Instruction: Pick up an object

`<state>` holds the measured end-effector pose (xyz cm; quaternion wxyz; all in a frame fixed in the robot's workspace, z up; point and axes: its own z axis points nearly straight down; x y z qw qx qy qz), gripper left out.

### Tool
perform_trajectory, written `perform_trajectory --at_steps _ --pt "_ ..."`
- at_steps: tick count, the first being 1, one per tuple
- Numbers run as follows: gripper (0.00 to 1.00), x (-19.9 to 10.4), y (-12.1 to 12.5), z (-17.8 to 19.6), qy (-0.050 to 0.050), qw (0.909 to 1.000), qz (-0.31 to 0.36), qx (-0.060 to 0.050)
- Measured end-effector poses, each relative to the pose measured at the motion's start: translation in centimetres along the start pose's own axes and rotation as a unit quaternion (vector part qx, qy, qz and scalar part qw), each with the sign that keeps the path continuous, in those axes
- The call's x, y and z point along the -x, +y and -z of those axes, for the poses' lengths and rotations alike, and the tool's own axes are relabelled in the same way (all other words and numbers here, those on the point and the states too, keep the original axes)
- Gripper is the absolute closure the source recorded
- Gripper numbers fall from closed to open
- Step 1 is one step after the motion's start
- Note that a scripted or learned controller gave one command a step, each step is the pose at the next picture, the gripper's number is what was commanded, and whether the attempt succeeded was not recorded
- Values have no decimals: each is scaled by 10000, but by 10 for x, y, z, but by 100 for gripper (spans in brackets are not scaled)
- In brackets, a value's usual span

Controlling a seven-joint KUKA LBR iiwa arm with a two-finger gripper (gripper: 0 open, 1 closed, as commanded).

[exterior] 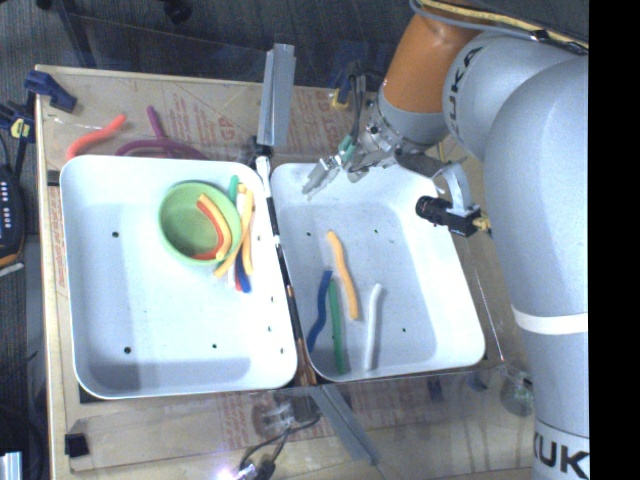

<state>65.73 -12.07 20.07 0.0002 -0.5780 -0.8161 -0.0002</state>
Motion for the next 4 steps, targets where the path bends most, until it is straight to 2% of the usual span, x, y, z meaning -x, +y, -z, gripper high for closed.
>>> perform_trajectory --at_steps 1,2,3,4 --pt "0 1 -59 -109 -10 9992 -397 0" --pt "100 2 -59 -98 -23 9992 -386 -9" --pt "100 -44 1 -8 1 9997 -240 0" --pt "0 -43 1 -8 2 9997 -241 -3"
